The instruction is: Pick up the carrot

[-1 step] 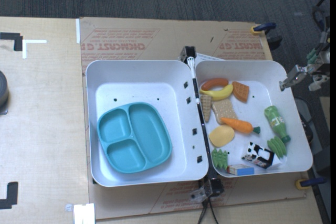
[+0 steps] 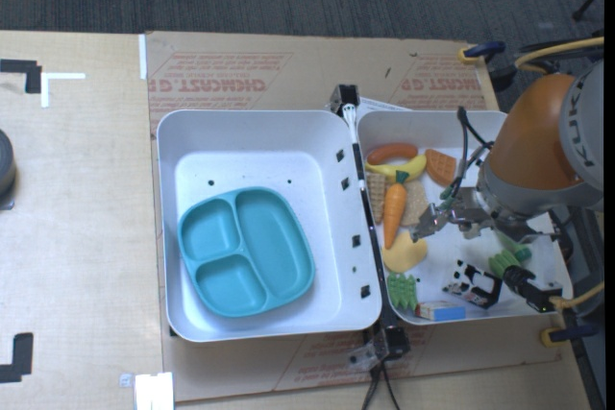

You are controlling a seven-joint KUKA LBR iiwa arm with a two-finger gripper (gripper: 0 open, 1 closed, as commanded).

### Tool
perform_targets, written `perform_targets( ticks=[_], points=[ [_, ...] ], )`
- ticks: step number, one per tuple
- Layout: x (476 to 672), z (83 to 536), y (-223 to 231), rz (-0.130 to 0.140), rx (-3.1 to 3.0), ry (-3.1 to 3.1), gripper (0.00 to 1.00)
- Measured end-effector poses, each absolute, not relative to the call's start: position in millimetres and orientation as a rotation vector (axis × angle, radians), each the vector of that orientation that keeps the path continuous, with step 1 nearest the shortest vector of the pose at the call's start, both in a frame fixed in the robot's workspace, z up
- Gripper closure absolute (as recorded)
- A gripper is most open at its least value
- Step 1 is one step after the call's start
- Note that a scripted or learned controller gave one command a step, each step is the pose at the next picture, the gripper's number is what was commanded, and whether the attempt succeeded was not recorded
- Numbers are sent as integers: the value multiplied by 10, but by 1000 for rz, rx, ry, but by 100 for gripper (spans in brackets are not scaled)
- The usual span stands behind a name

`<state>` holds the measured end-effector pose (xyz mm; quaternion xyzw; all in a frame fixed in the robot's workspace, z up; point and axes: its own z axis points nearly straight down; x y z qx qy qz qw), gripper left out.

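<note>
- The carrot (image 2: pixel 393 211) lies in the right bin (image 2: pixel 538 302), close to that bin's left wall, long axis running roughly up and down the view with its green top at the upper end.
- Just above it sit a yellow banana (image 2: pixel 404 170) and a red-orange sausage-like piece (image 2: pixel 392 153); a beige cracker-like block (image 2: pixel 415 203) lies against its right side, and an orange wedge (image 2: pixel 441 166) is farther right.
- Below the carrot rests a pale yellow piece (image 2: pixel 405 254), then a green leafy toy (image 2: pixel 402 289) and a small blue-and-orange box (image 2: pixel 442 311) near the bin's front wall.
- The hand (image 2: pixel 434 216) hangs low over the right bin, just right of the carrot and beside the beige block, pointing leftward.
- Whether the hand is clenched or released cannot be told, and nothing is visibly gripped in it.
- The arm (image 2: pixel 538 149) comes in from the right, its orange band over the bin's right half.
- The left bin (image 2: pixel 250 134) holds a teal divided plate (image 2: pixel 279 240).
- Both bins stand on cardboard on the bench (image 2: pixel 77 235).
</note>
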<state>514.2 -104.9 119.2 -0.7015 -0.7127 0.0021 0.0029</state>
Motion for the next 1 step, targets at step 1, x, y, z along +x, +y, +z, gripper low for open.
perform_targets(
  ticks=[1],
  points=[
    [5723, 940, -1053, 0, -2504, -1906, 0]
  ],
)
